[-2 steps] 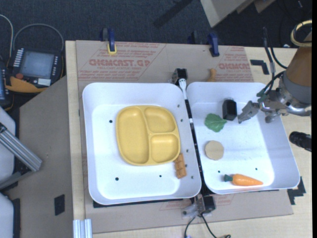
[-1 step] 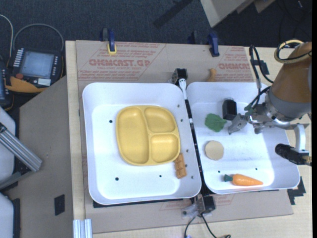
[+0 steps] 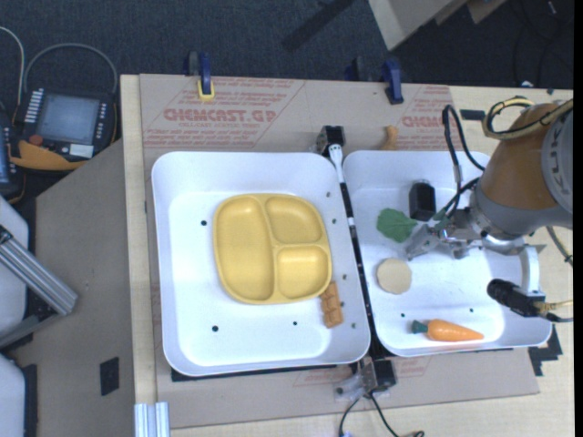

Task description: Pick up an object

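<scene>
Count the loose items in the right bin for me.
3: a green piece beside the end effector, a tan disc below it, a carrot near the front edge. The arm may hide more.

A handheld controller (image 3: pixel 64 126) lay far left of the claw (image 3: pixel 421 241), beyond the tabletop (image 3: pixel 127 244); blue clamps (image 3: pixel 205 76) gripped its far edge.

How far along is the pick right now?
Early. Done: the arm has reached into the right bin, with the gripper low beside the green piece. In hand: nothing visibly between the fingers. Left: grasp and lift; the beige disc and carrot lie untouched in that bin.
</scene>
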Available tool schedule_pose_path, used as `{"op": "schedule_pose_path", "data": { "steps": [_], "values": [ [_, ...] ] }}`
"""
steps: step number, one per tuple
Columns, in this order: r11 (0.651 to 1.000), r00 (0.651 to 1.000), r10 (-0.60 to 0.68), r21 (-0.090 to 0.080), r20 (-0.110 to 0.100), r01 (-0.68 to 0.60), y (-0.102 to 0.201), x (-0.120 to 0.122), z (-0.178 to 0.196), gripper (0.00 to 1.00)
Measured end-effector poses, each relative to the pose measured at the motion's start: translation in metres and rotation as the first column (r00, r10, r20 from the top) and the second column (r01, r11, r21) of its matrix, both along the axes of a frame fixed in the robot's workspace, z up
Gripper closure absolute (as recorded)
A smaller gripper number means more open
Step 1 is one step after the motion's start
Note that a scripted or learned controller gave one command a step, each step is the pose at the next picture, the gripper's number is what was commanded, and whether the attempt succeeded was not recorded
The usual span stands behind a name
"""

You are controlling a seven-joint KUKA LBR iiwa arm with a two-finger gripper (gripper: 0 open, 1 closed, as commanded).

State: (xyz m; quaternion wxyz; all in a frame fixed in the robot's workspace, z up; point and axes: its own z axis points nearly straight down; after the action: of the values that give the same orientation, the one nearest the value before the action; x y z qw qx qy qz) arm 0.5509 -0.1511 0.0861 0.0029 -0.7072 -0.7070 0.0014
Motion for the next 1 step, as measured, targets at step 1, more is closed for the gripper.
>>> {"op": "schedule_pose_path", "data": {
  "steps": [1],
  "values": [
    [1.000, 1.000, -0.001, -0.003, 0.007, 0.001, -0.0005, 0.0014, 0.0136, 1.00]
  ]
}}
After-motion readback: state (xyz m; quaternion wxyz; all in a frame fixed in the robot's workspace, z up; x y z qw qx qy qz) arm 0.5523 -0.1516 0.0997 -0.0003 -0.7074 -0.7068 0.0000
